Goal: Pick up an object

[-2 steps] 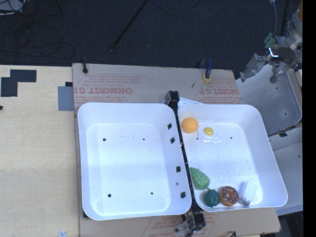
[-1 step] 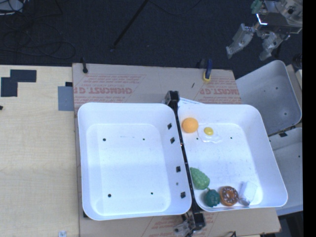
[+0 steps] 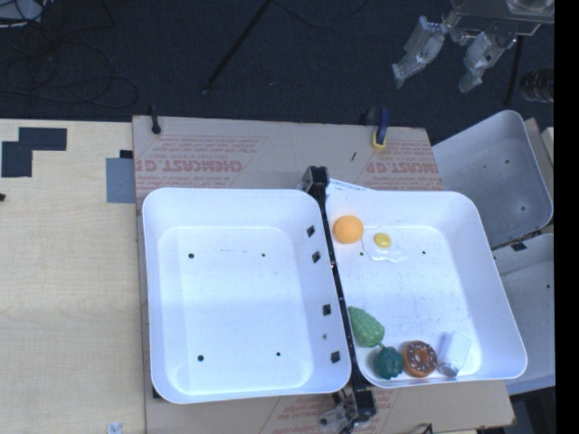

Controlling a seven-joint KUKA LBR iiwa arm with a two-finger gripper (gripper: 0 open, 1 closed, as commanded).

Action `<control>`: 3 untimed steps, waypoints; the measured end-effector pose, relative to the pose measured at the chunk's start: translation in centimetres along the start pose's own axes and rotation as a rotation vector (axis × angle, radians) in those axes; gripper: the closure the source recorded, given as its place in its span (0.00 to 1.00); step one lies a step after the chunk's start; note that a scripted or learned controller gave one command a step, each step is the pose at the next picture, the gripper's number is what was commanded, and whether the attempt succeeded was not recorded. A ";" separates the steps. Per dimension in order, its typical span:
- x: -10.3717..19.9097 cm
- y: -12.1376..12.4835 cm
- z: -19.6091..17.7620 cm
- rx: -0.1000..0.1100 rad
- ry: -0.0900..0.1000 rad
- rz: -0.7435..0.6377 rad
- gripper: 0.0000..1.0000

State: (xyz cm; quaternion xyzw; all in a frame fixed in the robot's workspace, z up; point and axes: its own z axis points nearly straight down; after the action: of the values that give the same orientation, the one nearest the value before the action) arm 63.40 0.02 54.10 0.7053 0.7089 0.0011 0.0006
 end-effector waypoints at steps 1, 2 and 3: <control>0.0 0.1 -0.6 0.009 -0.002 -0.004 1.00; -2.2 -9.3 0.4 0.010 0.000 0.009 1.00; 1.0 -16.1 0.3 0.007 0.000 0.002 1.00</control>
State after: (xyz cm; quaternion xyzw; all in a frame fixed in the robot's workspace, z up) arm 47.29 0.98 53.81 0.7060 0.7082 -0.0013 -0.0019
